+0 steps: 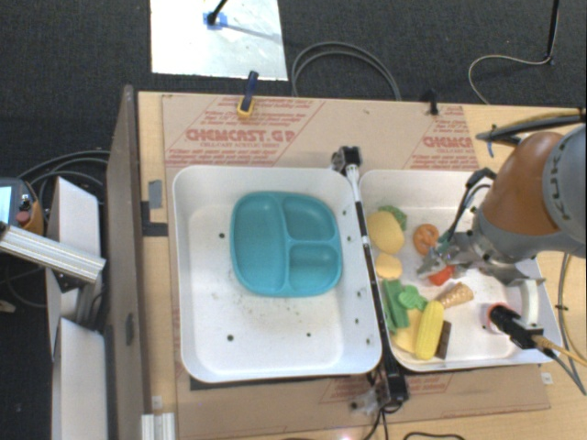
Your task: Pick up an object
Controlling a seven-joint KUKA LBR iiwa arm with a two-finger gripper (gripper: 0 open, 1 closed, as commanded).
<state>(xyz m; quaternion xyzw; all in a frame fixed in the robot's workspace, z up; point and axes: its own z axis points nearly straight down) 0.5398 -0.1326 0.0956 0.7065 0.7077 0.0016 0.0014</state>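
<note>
On the left of the table sits the left bin. It carries a teal divided plate, lying flat around the middle of the bin, with small dark specks on the white floor about it. Up at the far edge, a yellow and blue clamp grips the printed cardboard sheet that covers the table top.

Across the rim where the two bins meet, and we're into the right bin, and it's crowded in here! Hard against the left wall there's a yellow fruit with a green top. Just nearer the camera lies a smaller yellow oval, and nearer again a green piece. Tucked beside that is a corn cob down at the near wall, with a thin brown piece touching its right side. Further back, an orange round piece sits by itself.

And here's the gripper, down low in the bin, between the orange round piece and a tan cone-shaped piece. Right at its tip is a small red piece, partly hidden under the metal. Whether the jaws are open or closed, or have that red piece between them, I cannot tell from up here.

Behind it the arm, grey with its orange band, comes in from the right over the bin's far right part.
</note>
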